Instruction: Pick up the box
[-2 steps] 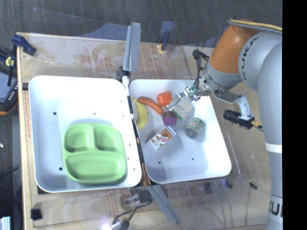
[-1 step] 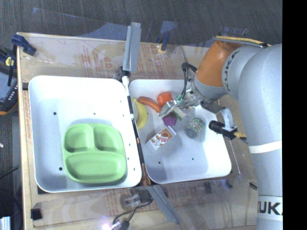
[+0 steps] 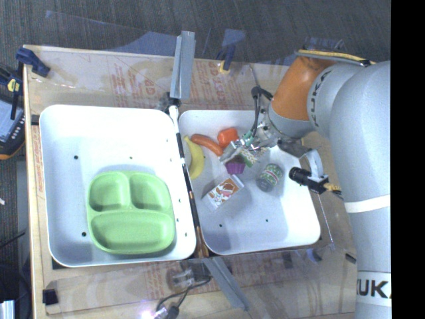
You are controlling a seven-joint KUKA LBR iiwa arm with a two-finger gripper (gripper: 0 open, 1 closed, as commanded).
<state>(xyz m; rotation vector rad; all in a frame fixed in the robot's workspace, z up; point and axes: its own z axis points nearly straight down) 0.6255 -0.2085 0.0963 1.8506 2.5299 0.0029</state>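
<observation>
The box [image 3: 222,192] is a small carton with a red and white printed face. It lies flat near the middle of the right bin [image 3: 292,231]. My gripper [image 3: 247,149] reaches in from the right and hangs low over the bin's upper middle, among a purple cup [image 3: 234,167] and other small items. It stands above and to the right of the box, apart from it. Nothing of the box is between its fingers.
A banana [image 3: 196,159], a carrot [image 3: 206,143] and an orange-red fruit [image 3: 227,137] lie at the right bin's upper left. A green can [image 3: 269,177] lies right of the box. The left bin [image 3: 66,131] holds a green divided plate [image 3: 131,212].
</observation>
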